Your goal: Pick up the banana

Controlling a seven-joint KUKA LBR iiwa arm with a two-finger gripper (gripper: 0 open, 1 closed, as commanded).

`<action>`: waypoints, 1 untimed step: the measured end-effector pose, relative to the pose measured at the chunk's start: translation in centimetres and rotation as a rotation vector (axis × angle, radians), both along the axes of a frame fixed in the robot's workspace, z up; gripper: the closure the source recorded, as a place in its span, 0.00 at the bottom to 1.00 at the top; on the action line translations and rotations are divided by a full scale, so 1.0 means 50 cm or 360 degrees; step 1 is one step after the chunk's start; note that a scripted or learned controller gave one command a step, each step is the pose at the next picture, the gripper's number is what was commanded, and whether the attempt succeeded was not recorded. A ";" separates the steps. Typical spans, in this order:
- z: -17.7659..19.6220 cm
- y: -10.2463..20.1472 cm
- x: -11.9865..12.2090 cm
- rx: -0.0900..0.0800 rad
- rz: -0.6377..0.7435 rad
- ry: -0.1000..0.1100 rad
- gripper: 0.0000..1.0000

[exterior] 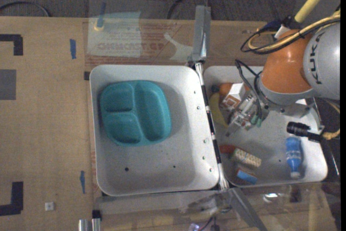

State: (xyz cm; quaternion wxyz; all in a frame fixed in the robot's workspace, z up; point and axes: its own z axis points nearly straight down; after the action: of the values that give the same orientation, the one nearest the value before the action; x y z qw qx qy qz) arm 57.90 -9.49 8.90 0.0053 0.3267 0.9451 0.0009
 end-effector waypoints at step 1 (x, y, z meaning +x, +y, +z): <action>0.004 -0.065 0.136 0.0007 0.0137 0.0058 0.00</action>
State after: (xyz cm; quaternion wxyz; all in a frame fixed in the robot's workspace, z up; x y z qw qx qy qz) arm 64.72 -12.72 9.11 -0.0127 0.2858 0.9582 -0.0026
